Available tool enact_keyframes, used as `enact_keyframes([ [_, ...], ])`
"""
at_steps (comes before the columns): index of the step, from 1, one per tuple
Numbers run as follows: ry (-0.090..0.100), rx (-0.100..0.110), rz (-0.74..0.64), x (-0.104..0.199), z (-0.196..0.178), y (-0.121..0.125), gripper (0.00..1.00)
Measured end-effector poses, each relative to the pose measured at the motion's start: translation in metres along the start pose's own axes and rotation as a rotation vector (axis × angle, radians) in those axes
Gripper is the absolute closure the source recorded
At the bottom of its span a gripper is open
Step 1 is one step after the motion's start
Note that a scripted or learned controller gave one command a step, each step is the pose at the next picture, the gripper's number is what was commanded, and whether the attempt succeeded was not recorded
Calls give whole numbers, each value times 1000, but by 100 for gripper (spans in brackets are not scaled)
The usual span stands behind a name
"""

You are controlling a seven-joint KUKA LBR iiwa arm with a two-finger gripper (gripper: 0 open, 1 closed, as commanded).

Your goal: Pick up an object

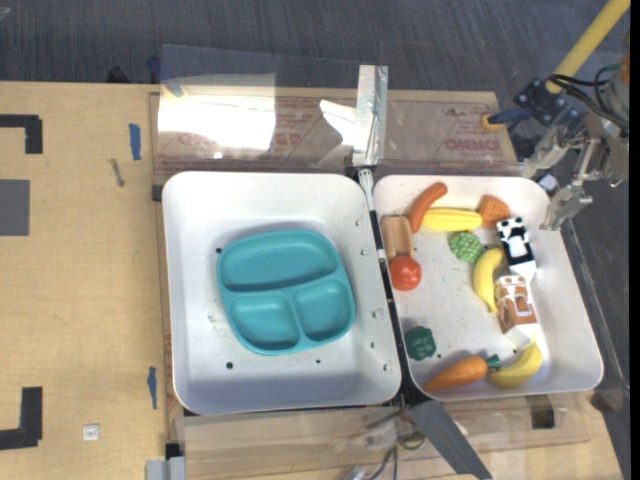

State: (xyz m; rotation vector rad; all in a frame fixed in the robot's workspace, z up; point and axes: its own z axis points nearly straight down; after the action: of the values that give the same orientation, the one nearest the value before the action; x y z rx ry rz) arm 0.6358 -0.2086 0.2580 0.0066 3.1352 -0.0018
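Objects to pick: a scatter of toy food in the right bin (585, 363), nothing yet lifted.
Back edge of that bin: an orange carrot (428, 204) leaning on a yellow banana (450, 219), an orange wedge (493, 209) beside them, a green bumpy piece (465, 245) just below.
Bin's left wall: a tan block (396, 234) touching a red tomato (405, 273); further toward the front, a dark green piece (420, 343).
Middle and right: a second banana (487, 277), a black-and-white cow figure (516, 241), a small printed carton (517, 302).
Front edge: another carrot (458, 372) touching a third banana (520, 366).
Handling, my guess: all look like light, hard, smooth plastic, likely to skid or roll; the red tomato stands fairly free and could be pinched across its middle, while a banana wants a grip across its narrow width.
Tool (567, 186): hangs over the right bin's back right corner, beyond the toys, holding nothing I can see; whether it is spread or closed I cannot tell.
Arm: its grey wrist comes in from the right, cables bunched above.
Left bin (190, 208): carries a teal divided plate (286, 290).
Counter (70, 268): bare wood left of the bins.
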Motion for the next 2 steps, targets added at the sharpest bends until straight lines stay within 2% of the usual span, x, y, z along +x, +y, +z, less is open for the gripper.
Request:
enact_keyframes([
  [1,-9,2,-158,-19,138,-14,0],
  [2,-9,3,-201,23,166,5,0],
])
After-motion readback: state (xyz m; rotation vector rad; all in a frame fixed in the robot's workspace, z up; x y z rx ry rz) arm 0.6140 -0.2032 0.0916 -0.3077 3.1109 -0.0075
